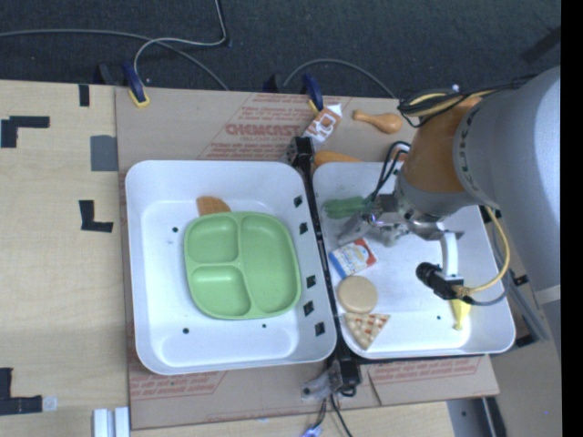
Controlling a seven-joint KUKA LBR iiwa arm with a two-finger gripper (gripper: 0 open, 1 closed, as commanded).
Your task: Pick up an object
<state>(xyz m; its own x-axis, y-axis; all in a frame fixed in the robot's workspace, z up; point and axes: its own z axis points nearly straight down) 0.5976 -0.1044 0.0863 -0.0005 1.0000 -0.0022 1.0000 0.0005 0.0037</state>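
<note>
You can read one word with fair confidence: "CHEMCAST" in red capitals on the brown cardboard sheet (246, 126) under the bins, just above the left bin's top edge near the upper middle of the frame. More red lettering runs around it and along the cardboard's lower edge at the bottom of the frame, but it is too small for you to make out. The small blue and white packet (352, 259) in the right bin carries print you cannot read.
</note>
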